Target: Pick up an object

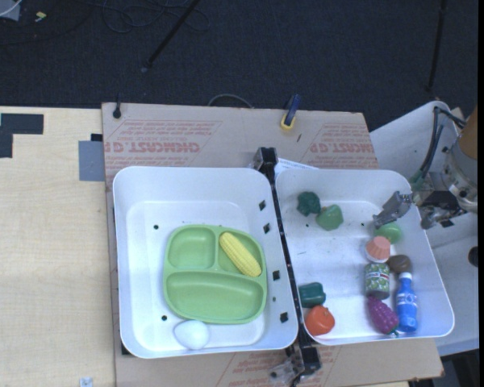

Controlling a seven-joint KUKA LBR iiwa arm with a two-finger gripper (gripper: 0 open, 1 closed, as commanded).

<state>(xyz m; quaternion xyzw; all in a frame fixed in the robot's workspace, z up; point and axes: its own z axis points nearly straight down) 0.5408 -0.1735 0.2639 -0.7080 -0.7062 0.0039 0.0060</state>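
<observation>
Green and rounded, a small toy vegetable (390, 233) lies against the right bin's (351, 185) far-right wall beside a pink-topped piece (378, 248), and just above it we see the gripper (395, 206), its grip impossible for us to judge.

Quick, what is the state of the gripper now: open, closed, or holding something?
Gripper: at the right bin's right side, just above a light green object; open or shut cannot be told, and nothing is seen held.
</observation>
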